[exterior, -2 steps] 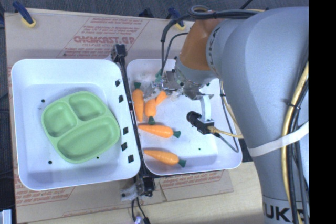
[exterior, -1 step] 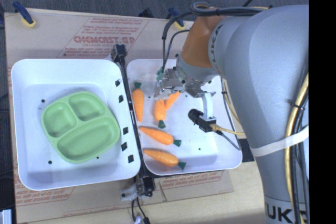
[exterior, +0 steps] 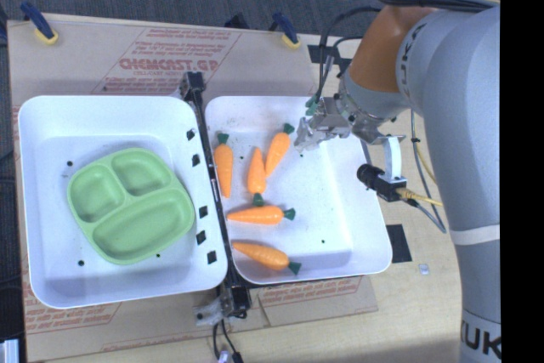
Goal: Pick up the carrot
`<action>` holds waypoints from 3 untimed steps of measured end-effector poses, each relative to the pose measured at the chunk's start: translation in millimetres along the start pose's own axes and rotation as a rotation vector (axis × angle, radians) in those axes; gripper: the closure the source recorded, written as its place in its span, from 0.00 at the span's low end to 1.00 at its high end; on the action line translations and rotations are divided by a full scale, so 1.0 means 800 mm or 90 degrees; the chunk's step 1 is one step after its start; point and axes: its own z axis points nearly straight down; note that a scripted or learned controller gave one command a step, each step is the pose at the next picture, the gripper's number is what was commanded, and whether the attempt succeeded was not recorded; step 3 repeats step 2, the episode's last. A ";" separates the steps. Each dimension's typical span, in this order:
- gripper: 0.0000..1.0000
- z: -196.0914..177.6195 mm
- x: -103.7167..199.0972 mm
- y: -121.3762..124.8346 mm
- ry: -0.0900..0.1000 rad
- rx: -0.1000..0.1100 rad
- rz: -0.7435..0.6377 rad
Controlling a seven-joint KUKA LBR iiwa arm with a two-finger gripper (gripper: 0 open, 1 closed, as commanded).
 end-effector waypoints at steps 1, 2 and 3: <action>1.00 0.101 0.072 0.018 0.002 0.003 -0.002; 1.00 -0.010 0.056 0.007 0.001 0.000 -0.001; 1.00 -0.010 0.056 0.007 0.001 0.000 -0.001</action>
